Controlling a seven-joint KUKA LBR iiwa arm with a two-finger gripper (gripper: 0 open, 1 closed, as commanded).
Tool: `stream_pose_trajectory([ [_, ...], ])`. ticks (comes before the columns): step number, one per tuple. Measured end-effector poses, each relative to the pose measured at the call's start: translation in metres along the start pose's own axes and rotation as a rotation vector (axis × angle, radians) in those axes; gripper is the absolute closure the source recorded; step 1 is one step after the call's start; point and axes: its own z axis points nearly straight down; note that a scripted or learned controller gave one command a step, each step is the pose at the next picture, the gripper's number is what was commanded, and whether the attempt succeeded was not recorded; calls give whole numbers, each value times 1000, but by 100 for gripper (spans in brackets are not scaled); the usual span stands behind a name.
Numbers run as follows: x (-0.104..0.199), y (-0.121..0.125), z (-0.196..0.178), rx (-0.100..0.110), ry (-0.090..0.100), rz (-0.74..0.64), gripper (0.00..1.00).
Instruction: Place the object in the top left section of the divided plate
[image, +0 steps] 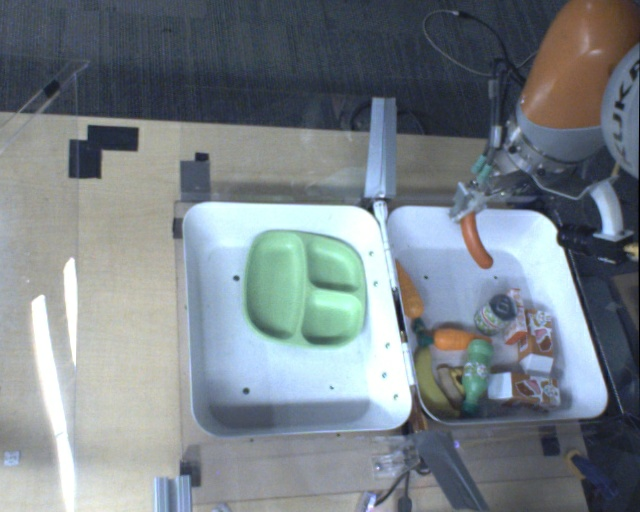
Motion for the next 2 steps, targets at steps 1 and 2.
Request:
stream_pose_trajectory([
  [1, 53, 8, 28, 2, 2, 60, 100],
  [2, 129, 89, 69, 2, 4, 103, 100],
])
